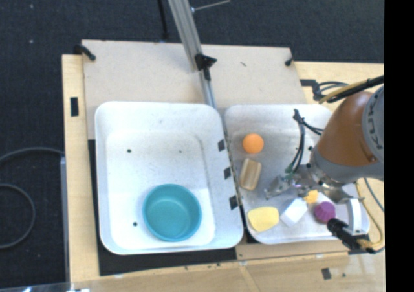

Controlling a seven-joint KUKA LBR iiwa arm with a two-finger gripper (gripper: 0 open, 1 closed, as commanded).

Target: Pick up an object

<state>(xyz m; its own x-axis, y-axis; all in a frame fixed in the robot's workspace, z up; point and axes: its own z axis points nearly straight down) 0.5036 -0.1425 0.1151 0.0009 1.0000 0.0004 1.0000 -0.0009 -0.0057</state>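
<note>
Jaws: cannot tell whether they are spread or closed; the metal gripper sits low over the right bin's floor, toward its near edge, with nothing visibly between its tips.
Arm: grey body with a smooth orange band, entering over the right bin's right rim, dark cables looping beside it.
Right bin: shallow white plastic tray with rounded corners, scuffed grey on its floor.
Objects in right bin: an orange ball near the centre; a tan rounded block by the left wall; a soft-looking pale yellow lump at the near left corner; a small white cube beside it; a small yellow piece and a purple ball toward the near right corner, close under the wrist.
Left bin: matching white tray, speckled with dark marks, holding a glossy teal round bowl near its near edge.
Bench: light wooden top with a beige board under the bins' far edges.
Surroundings: dark carpet; a ribbed aluminium rail slanting to the bins' far edge.
</note>
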